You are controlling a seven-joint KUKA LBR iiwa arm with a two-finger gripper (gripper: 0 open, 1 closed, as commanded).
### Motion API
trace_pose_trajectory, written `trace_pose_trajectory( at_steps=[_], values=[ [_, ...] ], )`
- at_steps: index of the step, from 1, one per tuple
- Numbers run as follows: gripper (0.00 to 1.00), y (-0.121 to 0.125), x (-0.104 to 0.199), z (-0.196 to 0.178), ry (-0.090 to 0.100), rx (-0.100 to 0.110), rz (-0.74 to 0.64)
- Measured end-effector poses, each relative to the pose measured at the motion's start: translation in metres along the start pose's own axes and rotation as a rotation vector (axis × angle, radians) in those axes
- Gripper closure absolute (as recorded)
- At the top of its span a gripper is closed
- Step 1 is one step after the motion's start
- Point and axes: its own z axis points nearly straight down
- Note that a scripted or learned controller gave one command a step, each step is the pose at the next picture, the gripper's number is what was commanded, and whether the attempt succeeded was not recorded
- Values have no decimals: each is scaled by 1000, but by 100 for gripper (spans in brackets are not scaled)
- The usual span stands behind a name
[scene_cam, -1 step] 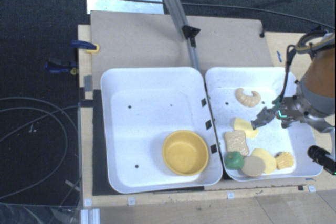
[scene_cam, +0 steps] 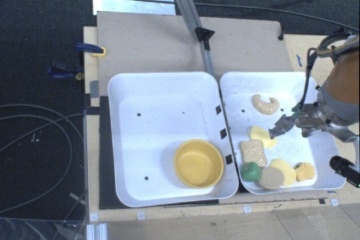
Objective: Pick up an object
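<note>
Here the hand (scene_cam: 279, 131) hovers just beside the yellow piece (scene_cam: 261, 135).

arm reaching leftward, gripper (scene_cam: 279, 130) angled down

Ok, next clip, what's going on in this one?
A KUKA arm reaches in from the right over the right bin, its tool low beside a pale yellow piece. Nothing shows between the fingers, so no pick yet. The same bin holds a curled shrimp-like piece, a cracker, a green item and a corn cob. A yellow bowl sits in the left bin.
</note>
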Motion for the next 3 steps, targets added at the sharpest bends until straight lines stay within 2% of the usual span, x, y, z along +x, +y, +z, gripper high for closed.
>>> trace_pose_trajectory(
  at_steps=[1, 3],
  values=[
    [0, -5, -3, 61, 1, 7, 5],
    [0, -4, -11, 153, 1, 2, 6]
  ],
)
